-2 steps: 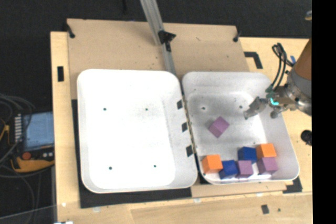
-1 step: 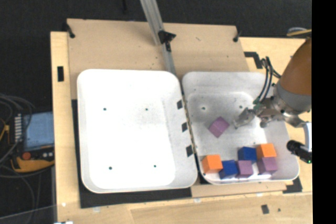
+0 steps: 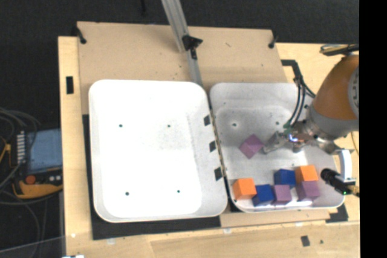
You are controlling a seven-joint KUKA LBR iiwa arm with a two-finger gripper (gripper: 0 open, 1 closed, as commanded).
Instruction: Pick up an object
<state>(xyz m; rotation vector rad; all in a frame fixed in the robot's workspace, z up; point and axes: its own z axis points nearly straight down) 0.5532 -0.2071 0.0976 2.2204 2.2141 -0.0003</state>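
Overhead camera view: gripper (image 3: 277,141) reaches into the right bin (image 3: 254,96), its tip just beside a lone purple block (image 3: 251,145) near the bin's middle. Whether it is released or clenched cannot be told. Other blocks crowd the near wall. Judged best: straddle the lone block squarely, close, then lift straight up, clear of the cluster.

Blocks (image 3: 275,189) cluster along the right bin's (image 3: 242,103) near edge, one apart (image 3: 251,145).
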